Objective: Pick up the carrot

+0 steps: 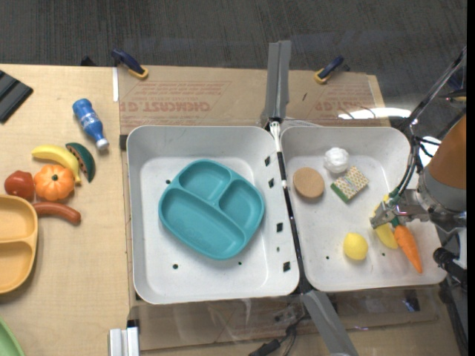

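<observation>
The right bin (326,269) carries the work area; the arm enters it from the right. The claw (386,217) sits low over the bin's right side, and whether it is wide or narrow cannot be told. The carrot (408,248) lies on the bin floor just right and near of the claw, its long axis running from far-left to near-right, beside a small yellow piece (385,236).
</observation>
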You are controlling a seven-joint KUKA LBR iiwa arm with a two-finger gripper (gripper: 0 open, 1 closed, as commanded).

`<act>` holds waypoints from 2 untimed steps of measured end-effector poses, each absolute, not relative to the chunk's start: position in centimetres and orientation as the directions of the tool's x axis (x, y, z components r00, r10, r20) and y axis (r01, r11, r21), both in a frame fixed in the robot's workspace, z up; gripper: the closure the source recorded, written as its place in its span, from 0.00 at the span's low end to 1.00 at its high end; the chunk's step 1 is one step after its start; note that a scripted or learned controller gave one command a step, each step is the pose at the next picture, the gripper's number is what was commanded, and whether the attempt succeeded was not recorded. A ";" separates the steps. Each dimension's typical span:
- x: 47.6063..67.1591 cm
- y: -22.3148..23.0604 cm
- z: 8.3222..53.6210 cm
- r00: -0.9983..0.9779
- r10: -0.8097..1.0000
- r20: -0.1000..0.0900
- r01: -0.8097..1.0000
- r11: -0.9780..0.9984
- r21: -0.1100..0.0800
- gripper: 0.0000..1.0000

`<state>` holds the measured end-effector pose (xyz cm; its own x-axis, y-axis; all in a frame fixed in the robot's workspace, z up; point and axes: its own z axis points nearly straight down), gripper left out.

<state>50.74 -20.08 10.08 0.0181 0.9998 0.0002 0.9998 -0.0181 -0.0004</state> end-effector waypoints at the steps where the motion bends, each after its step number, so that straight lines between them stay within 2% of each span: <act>1: 50.4 -19.4 18.4 0.206 0.979 -0.001 0.979 -0.206 -0.001 1.00; 2: 49.3 -13.7 19.3 -0.316 0.949 0.001 0.949 0.316 -0.002 1.00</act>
